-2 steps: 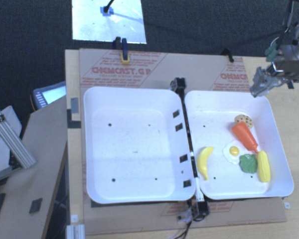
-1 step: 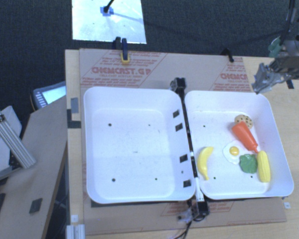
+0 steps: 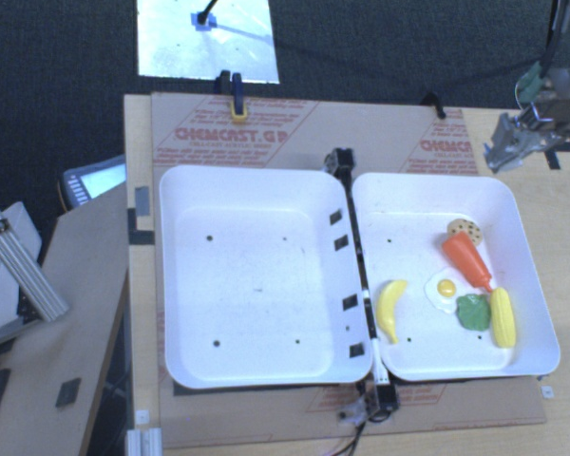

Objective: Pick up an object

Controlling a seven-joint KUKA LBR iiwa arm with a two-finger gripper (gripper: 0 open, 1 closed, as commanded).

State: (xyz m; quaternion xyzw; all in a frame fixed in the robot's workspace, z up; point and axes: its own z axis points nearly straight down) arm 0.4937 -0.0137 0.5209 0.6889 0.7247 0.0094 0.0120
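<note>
The right bin [image 3: 408, 207] holds several toy foods. An orange carrot [image 3: 466, 260] lies by a round tan cookie [image 3: 464, 227]. A fried egg [image 3: 443, 291] sits beside a green leafy piece [image 3: 473, 312], and a yellow corn cob [image 3: 503, 317] lies at the right. A yellow banana [image 3: 390, 309] rests near the bin's left wall. My gripper [image 3: 509, 152] hangs at the upper right, above the bench beyond the right bin's far corner, apart from all the toys. Nothing is between its fingers.
The left bin [image 3: 252, 274] lies beside the right one, with black clips [image 3: 342, 242] along the shared wall. A yellow and black clamp [image 3: 237, 98] holds the cardboard sheet at the back. A shiny square plate [image 3: 207, 27] lies beyond the bench.
</note>
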